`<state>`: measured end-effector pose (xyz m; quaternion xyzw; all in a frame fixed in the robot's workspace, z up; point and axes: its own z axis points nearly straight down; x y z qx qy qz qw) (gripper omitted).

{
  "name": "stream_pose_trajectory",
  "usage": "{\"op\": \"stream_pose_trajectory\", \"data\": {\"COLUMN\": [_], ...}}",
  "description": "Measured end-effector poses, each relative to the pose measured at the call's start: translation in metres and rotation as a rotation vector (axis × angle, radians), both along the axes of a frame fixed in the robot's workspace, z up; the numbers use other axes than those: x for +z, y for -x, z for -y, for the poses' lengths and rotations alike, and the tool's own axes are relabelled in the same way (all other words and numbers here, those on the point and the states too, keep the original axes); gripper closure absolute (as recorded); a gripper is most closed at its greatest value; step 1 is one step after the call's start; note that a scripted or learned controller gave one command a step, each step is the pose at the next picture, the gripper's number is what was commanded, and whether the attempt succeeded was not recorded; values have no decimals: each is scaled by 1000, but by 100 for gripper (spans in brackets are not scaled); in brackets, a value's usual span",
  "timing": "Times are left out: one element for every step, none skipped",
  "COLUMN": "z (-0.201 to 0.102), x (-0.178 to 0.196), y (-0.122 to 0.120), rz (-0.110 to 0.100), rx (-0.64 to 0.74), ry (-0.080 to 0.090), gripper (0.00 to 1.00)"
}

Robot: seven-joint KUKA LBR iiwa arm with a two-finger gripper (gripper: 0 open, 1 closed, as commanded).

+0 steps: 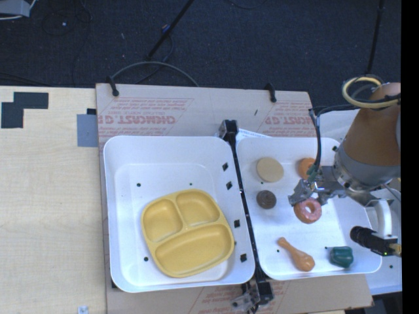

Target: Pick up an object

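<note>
The bench (46,201) carries two shallow white bins side by side. The left bin (124,175) holds a yellow divided plate (188,233), well away from the work. The right bin (288,267) holds the small things. The arm (370,142) reaches in from the right, and its gripper (306,198) sits low over the middle of that bin, just above and touching the edge of a pink doughnut (308,210). Whether the jaws are spread or pressed together I cannot tell; the metal is too small and dark against the bin.

As a judgement, the pick is at the approach or closing stage: nothing looks lifted, and the doughnut seems to lie on the bin floor. Grip and lift are left.

Around it: a tan disc (269,169) far left, an orange piece (306,167) partly behind the wrist, a brown puck (266,199) just left, a tan drumstick shape (296,254) near, and a green block (341,257) near right. The puck is the closest neighbour to bump.
</note>
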<state>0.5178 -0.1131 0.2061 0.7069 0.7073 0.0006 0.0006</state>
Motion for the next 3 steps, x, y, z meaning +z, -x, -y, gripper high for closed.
{"op": "stream_pose_trajectory", "data": {"z": [-6,-58,-111], "x": [61,61,42], "y": [-4,-16,-19], "rz": [2,-4,-8], "rx": [1,4,3], "ry": [0,-2,-2], "gripper": [100,100,100]}}
